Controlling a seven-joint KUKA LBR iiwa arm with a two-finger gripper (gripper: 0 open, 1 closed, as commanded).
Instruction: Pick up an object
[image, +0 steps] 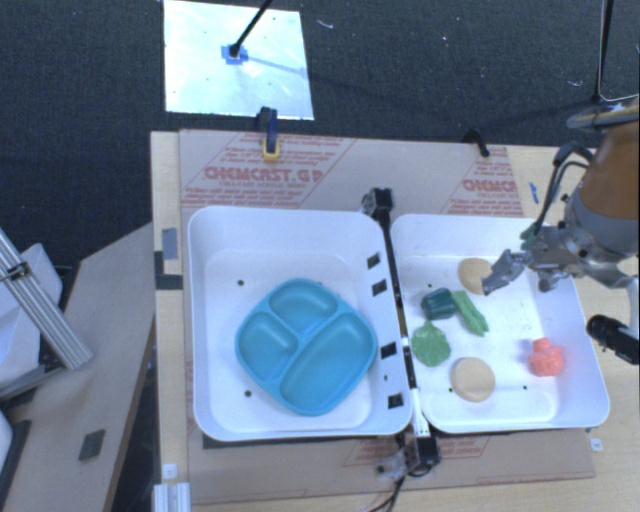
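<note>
Gripper (515, 268) hangs over the right bin's (575, 415) far half, reaching in from the right with the orange-banded wrist behind it; nothing sits between its fingers, and whether they are apart cannot be told. Nearest lie a tan disc (472, 379) and pink lump (546, 357), then a green leafy piece (431, 346). Farther, a green stick (470, 312) runs diagonally beside a teal block (437, 303). A tan round piece (474, 272) lies just beside the fingers. The left bin (215, 250) holds a blue divided plate (305, 345).

2 bins sit side by side: the left bin (215, 240) holds a divided tray (305, 345). In the right bin (580, 400), 5 items cluster (a sixth, the lumpy piece (546, 357), lies apart to their right).
</note>
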